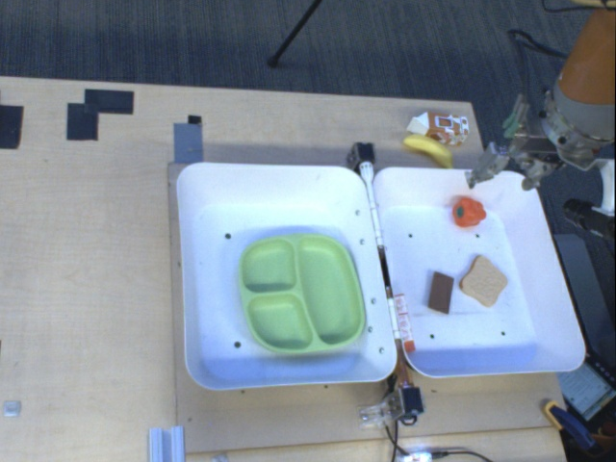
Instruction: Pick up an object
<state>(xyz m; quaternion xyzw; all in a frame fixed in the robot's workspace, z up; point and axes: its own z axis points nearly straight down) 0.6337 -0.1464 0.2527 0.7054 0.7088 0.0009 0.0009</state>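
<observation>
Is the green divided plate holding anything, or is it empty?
Empty: the green plate in the left bin shows bare green in all three compartments.

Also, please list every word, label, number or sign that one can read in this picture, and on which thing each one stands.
No text can be read here.
Small packet beside the banana, beyond the right bin: orange and white print, too blurred to read.
Strip between the bins: red marks, too small to read.
Green divided plate, orange toy, brown block and tan piece: no markings visible.
</observation>
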